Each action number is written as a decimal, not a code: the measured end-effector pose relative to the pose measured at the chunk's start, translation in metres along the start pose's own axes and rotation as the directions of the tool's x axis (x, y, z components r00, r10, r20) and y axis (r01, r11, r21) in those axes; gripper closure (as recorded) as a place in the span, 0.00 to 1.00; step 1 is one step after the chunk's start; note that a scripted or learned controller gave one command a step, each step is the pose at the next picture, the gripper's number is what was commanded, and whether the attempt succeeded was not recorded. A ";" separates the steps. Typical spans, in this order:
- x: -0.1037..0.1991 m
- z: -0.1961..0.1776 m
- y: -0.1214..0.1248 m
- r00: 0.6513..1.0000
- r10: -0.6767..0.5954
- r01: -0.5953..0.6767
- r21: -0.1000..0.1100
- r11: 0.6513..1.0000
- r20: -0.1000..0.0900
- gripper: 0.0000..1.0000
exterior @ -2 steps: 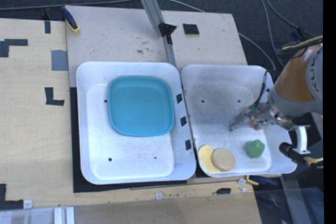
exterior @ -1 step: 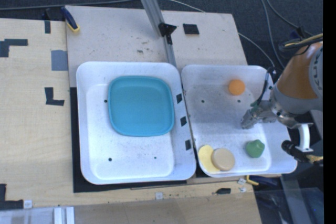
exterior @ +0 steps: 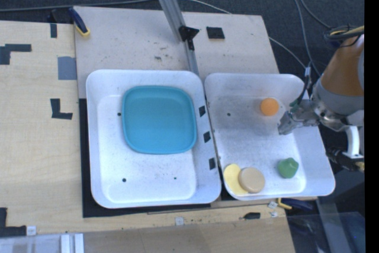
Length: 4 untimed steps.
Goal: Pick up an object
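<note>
The right bin (exterior: 237, 139) holds an orange ball (exterior: 269, 106) near its back, a green object (exterior: 288, 167) at the front right, and a tan round piece (exterior: 251, 179) lying on a yellow one (exterior: 232, 178) at the front edge. My gripper (exterior: 286, 125) hangs over the right side of this bin, a little to the right of and nearer than the orange ball, above the green object in the picture. I see nothing between its fingers.
A blue square plate (exterior: 159, 119) lies in the left bin (exterior: 106, 157). A slanted metal pole (exterior: 172, 6) rises from behind the bins. Cables run across the dark floor at the back right.
</note>
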<state>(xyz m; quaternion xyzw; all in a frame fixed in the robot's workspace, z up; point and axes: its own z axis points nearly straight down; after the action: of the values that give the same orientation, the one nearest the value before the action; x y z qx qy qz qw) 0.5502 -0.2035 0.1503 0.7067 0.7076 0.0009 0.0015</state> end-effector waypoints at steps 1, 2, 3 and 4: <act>0.009 -0.053 -0.003 1.000 0.000 0.000 0.000 1.000 0.000 1.00; 0.009 -0.080 -0.002 1.000 0.001 -0.001 0.002 1.000 0.000 1.00; 0.060 -0.072 0.018 1.000 -0.003 0.003 0.004 1.000 -0.002 1.00; 0.112 -0.062 0.033 1.000 -0.004 0.004 0.004 1.000 -0.002 1.00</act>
<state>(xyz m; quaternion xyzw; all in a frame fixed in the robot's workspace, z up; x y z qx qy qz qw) 0.5825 -0.0917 0.2128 0.7054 0.7088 0.0000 -0.0007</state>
